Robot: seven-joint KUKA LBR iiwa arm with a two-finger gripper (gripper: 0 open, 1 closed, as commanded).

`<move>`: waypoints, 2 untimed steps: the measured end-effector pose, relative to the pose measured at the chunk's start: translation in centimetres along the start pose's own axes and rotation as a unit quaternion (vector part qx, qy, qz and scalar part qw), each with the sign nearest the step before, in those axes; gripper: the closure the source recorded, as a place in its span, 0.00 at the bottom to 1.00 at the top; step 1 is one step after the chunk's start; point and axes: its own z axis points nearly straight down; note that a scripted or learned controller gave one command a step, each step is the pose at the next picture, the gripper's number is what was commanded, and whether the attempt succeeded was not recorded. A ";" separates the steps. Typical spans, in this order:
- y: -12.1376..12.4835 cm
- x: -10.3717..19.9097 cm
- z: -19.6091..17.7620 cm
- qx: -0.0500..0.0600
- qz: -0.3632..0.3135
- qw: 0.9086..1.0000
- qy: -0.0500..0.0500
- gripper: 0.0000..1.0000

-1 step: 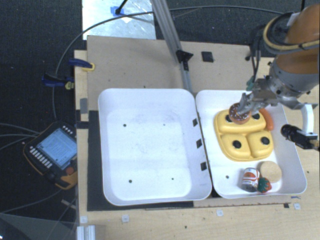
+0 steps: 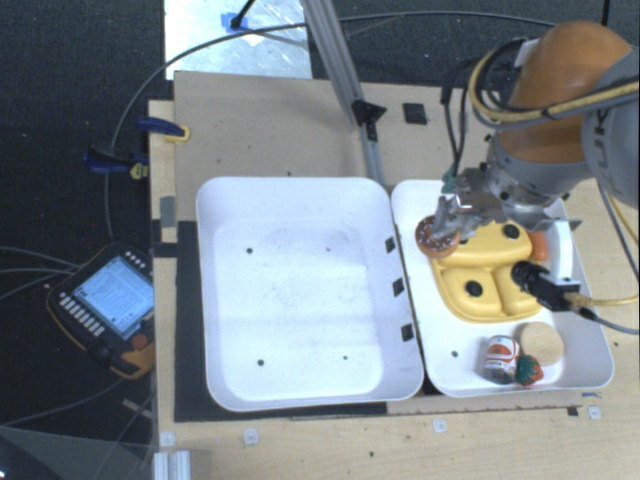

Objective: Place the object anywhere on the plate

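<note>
We looked down on the bench (image 2: 270, 128) and its two white bins, the left bin (image 2: 290, 288) wide and bare-floored, the right bin (image 2: 590, 363) crowded. Over that right bin hung the arm (image 2: 560, 98), grey with its orange shell, reaching in from the right. Beneath it lay the yellow plate (image 2: 490, 278), a moulded thing with dimpled hollows, taking up the bin's middle. At the plate's upper left corner sat the gripper (image 2: 447, 223), and right against its tip we saw the doughnut (image 2: 436, 237), a small brown ring with pale speckles, overlapping the plate's edge. Whether the fingers were closed on it or merely resting above it, we could not tell; the wrist hid them.

We judged the doughnut light and probably a stiff toy, smooth enough to slide if pinched off-centre. The best hold looked to be across the ring's band, one finger through the hole, or square across its outer rim.

Near the bin's front edge stood a small can (image 2: 499, 357), a tan round disc (image 2: 543, 341) beside it, and a little red and green piece (image 2: 528, 370).
</note>
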 end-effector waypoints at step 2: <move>-3.7 11.0 3.3 0.002 0.000 1.000 0.000 1.00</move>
